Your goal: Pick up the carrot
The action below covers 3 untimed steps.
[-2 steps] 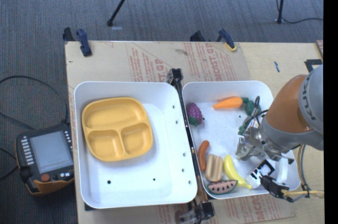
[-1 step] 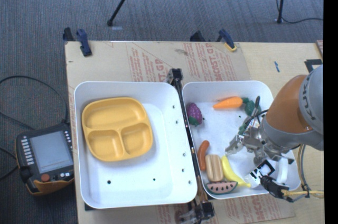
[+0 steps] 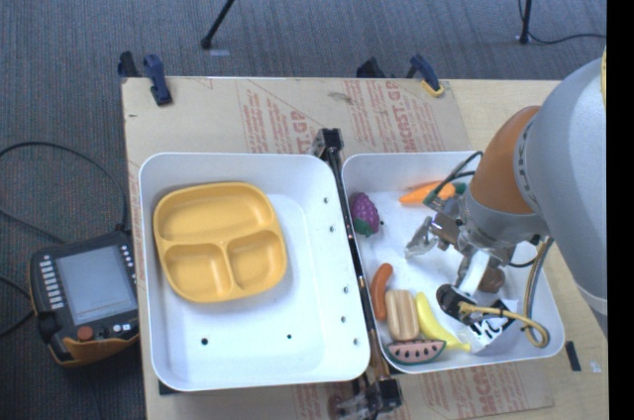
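The carrot (image 3: 424,193) is orange with a green top. It lies near the far edge of the right bin (image 3: 396,168), slanting up to the right, and the arm's cable partly covers its green end. My gripper (image 3: 451,260) hangs over the middle of the right bin, just in front of the carrot and slightly to its right. Nothing is visibly held in it. The grey arm with its orange band (image 3: 505,175) covers the bin's right side.
The right bin also holds purple grapes (image 3: 365,212), a red sausage (image 3: 380,283), a tan bun (image 3: 401,314), a banana (image 3: 437,322) and a watermelon slice (image 3: 416,351). A yellow divided plate (image 3: 220,240) sits in the left bin (image 3: 248,349).
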{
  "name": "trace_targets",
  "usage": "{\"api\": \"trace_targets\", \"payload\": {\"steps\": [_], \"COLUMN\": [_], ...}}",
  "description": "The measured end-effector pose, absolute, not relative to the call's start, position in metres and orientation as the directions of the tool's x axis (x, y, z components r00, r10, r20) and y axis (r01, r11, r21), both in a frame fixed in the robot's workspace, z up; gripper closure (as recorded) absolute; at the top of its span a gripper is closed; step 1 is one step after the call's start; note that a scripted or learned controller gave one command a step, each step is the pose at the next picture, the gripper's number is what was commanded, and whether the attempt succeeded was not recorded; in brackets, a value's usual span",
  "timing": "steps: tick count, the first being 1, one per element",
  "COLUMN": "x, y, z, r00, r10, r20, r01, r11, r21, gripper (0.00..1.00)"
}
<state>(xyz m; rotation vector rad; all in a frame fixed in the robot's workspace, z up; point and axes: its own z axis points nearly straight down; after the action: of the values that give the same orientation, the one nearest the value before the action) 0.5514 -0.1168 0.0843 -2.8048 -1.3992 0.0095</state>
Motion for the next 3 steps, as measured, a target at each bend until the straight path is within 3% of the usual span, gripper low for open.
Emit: {"api": "trace_targets", "payload": {"steps": [1,2,3], "x": [0.635,0.63,0.628], "y": [-0.149,-0.133,-0.129], "z": [0.085,0.084,0.084], "r00": [0.677,0.828,0.98], "r10": [0.736,0.561,0.201], "r20": [-0.003,-0.007,-0.008], "r01": [0.736,0.561,0.201], "r11": [-0.677,-0.828,-0.98], "r21": [-0.007,-0.011,-0.006], "gripper": [0.0,0.0,0.0]}}
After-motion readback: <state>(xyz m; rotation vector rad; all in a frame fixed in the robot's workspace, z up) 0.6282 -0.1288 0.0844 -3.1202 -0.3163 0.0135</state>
